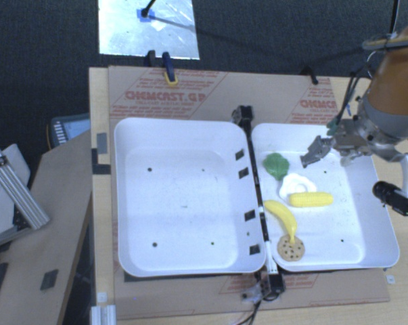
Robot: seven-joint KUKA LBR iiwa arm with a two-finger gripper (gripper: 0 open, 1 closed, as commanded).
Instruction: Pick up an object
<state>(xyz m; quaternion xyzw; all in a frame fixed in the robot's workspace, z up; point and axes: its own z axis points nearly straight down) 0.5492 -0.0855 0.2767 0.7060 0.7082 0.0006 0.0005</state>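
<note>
The right bin (366, 249) holds several toy foods near its left side. From back to front these are a green leafy piece (276, 165), a white piece (296, 183), a yellow corn cob (310, 199) partly on that white piece, a banana (282, 214) and a round cookie (291, 249). My gripper (313, 153) hangs over the back of the right bin, just right of the green piece and above the white one. I see nothing held in it. The grey arm with its orange band (395, 66) comes in from the right.
The left bin (183, 195) sits beside the right one, with a black clip strip (252, 188) along the shared wall. Both rest on a cardboard sheet (190, 93). A black fitting (395, 198) sticks out at the right bin's right edge.
</note>
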